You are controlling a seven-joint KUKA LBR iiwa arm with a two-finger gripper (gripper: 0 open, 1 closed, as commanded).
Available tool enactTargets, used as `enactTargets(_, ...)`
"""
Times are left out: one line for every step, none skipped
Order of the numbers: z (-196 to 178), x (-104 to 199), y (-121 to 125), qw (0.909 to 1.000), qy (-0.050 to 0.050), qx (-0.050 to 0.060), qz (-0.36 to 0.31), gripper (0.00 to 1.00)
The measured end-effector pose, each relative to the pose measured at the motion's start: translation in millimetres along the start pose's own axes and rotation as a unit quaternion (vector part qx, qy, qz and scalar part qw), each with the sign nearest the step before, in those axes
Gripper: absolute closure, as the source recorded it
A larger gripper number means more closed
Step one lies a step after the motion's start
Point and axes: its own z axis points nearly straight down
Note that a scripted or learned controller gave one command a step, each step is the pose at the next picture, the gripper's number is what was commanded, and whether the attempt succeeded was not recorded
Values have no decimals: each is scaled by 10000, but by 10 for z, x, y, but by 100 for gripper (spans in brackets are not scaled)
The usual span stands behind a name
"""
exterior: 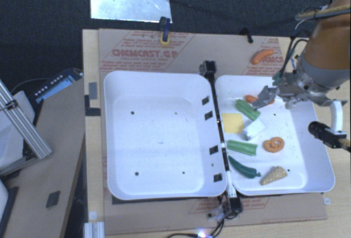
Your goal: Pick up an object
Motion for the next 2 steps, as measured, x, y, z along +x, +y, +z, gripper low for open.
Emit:
enactTargets(1060, 30, 400, 10000, 6, 44, -13, 0)
enactTargets(1518, -312, 892, 10000, -7, -4, 4, 0)
